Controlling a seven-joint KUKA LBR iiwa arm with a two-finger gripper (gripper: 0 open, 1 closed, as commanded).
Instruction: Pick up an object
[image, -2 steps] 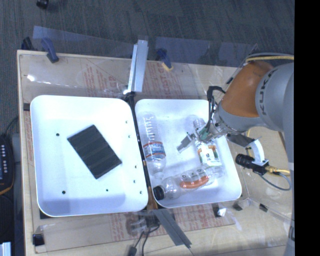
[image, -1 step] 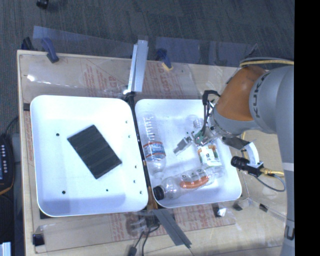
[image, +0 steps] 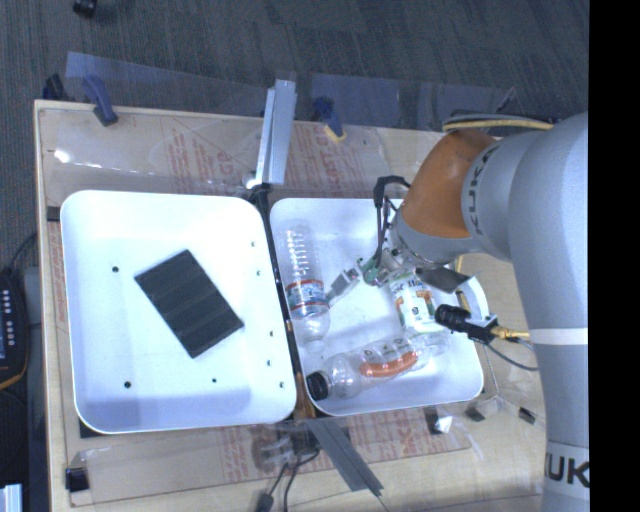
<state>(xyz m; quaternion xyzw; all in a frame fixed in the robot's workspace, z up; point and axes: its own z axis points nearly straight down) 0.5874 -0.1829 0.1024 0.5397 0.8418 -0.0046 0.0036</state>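
Observation:
My gripper hangs over the middle of the right bin, its fingers pointing left toward a clear water bottle that lies along the bin's left wall. A second clear bottle with a black cap and an orange label lies near the bin's front edge. A small white carton with green print sits just under my wrist. Nothing shows between the fingers. In the left bin a dark grey flat pad lies at a slant.
A metal divider bar rises behind the seam between the two bins. Blue clamps hold the bench cover at the back. A cable with a brass tip runs off the bin's right rim.

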